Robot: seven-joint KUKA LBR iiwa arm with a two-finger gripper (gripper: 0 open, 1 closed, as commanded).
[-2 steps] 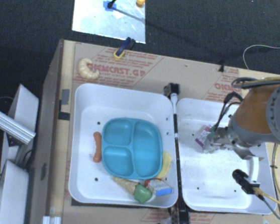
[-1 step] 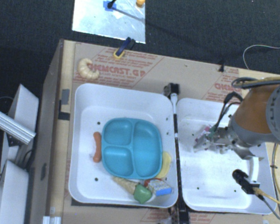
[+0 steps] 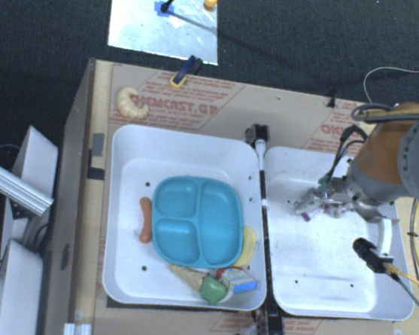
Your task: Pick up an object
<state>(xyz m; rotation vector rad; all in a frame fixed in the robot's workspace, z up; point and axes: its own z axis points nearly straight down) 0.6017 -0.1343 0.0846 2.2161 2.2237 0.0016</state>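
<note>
"Objects first: where are the things worth picking?"

"All in the left bin (image 3: 127,191), left of the frame's middle. A blue divided plate (image 3: 195,222) takes up its centre, so the smaller things sit around its edges. A brown sausage (image 3: 145,219) lies just left of the plate, and a yellow piece (image 3: 248,245) is tucked partly under its right rim. A cone (image 3: 188,276), a green lump (image 3: 212,291) and a blue-and-white block (image 3: 241,282) are bunched by the bin's lower wall."

"And the hand (image 3: 312,204)?"

"Over the right bin (image 3: 331,292), towards that bin's upper part, with the arm (image 3: 400,156) reaching in from the right edge. That puts it well apart from every one of those things, across the wall between the bins. I see nothing carried in it. Whether it is spread or pressed together I cannot tell; it is small and seen at a slant."

"So what would a pick call for?"

"My judgement: a move across to the left bin. The sausage looks the easiest target, lying alone with room on both sides. The group by the lower wall is crowded and close to the rim, and the plate is wide and flat, poor for pinching."
</note>
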